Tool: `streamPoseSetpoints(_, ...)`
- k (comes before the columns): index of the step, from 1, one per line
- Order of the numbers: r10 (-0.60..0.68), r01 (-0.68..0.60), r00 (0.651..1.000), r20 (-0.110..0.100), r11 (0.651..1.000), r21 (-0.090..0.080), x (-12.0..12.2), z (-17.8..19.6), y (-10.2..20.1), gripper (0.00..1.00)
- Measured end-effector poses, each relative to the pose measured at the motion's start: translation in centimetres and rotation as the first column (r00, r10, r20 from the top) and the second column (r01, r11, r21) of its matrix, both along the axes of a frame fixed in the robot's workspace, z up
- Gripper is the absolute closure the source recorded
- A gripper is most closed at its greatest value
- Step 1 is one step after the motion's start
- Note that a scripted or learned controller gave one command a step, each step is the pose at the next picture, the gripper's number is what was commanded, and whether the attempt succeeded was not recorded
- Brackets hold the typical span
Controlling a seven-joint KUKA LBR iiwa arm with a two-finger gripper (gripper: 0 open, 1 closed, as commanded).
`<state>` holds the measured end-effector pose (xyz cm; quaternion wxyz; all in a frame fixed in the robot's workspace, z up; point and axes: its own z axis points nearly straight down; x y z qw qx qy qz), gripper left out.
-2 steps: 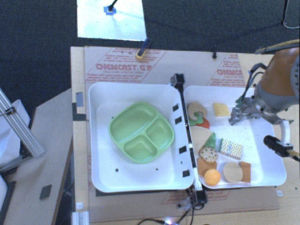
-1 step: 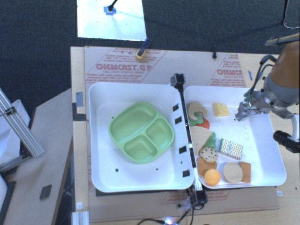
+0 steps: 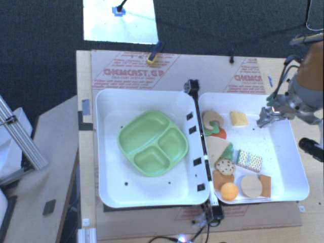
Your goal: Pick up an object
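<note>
We see our gripper (image 3: 267, 116) poised over the upper right part of the right bin (image 3: 291, 151), near its far rim. Its fingers look slightly parted with nothing between them, so we judge it holds nothing and the pick is not yet done.

The candidate objects lie to its left and below it in the view. The nearest is a yellow block (image 3: 238, 118), just to the left of the gripper. Further left is a tan and red toy (image 3: 213, 124). Well below the gripper are a patterned block (image 3: 249, 160), a cookie (image 3: 224, 166), an orange ball (image 3: 229, 191) and a tan disc (image 3: 251, 186).

All that remains, as we judge it: choosing an object, descending, closing, and lifting.
</note>
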<state>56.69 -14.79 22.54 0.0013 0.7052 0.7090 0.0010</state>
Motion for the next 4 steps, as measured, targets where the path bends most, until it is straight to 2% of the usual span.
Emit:
streamPoseSetpoints(1, 0.002, -0.002, 1.000, -0.002, 1.000, 0.001, -0.9, 0.0, 6.2, 1.00)
streamPoseSetpoints(3, 0.001, -0.001, 1.000, -0.002, 1.000, 0.000, -1.1, 0.2, 8.9, 1.00)
streamPoseSetpoints(4, -0.004, 0.004, 1.000, -0.002, 1.000, 0.000, -1.4, -1.1, 7.7, 1.00)
